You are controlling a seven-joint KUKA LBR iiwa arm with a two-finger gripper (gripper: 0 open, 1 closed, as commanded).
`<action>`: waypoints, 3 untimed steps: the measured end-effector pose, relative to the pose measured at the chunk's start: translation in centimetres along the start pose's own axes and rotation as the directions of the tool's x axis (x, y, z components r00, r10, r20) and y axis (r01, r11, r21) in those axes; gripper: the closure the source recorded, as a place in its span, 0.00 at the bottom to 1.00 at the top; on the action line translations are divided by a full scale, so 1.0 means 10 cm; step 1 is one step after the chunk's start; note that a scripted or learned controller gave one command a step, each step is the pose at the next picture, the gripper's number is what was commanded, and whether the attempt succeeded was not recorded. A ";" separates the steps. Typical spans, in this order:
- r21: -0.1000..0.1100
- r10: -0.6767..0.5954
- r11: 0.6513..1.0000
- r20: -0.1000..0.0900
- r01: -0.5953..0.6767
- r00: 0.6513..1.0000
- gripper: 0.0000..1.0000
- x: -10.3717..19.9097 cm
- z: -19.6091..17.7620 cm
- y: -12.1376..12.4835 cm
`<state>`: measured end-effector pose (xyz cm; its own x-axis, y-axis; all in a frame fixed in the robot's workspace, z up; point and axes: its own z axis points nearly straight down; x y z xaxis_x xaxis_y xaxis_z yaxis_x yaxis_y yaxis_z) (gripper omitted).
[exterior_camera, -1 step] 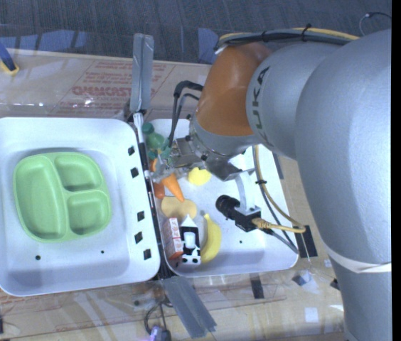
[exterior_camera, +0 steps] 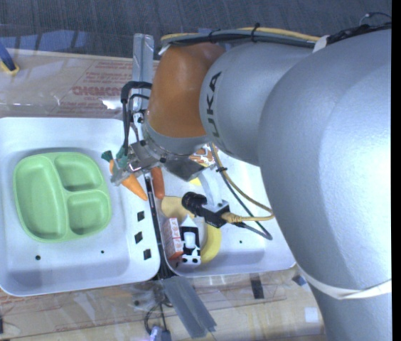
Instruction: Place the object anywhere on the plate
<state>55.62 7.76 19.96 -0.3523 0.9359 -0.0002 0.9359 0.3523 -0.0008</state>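
Carrying the carrot (exterior_camera: 135, 185) leftward, judging by the task, toward the green plate (exterior_camera: 47, 204) at the frame's left centre. Best keeping it high enough to clear the bin wall (exterior_camera: 152, 222), then lowering over a compartment. Pincer (exterior_camera: 126, 168) sitting at the frame's middle, apparently pinching the orange carrot's upper end, tip hanging free.

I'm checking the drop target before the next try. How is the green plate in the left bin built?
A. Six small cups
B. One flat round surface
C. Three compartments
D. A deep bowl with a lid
C: the green plate in the left bin shows raised ridges splitting it into one long section and two smaller ones.
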 end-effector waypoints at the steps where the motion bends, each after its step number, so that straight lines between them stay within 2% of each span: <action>1: 0.000 0.000 1.000 0.000 0.000 1.000 0.00 0.00 0.00 0.00; 2: 0.001 -0.004 1.000 0.000 0.004 1.000 1.00 0.00 -0.10 0.00; 3: 0.000 -0.069 0.998 0.000 0.069 0.998 1.00 0.15 -0.52 0.76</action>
<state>62.19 11.85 25.13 -0.4161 0.9093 -0.0003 0.9093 0.4161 -0.0010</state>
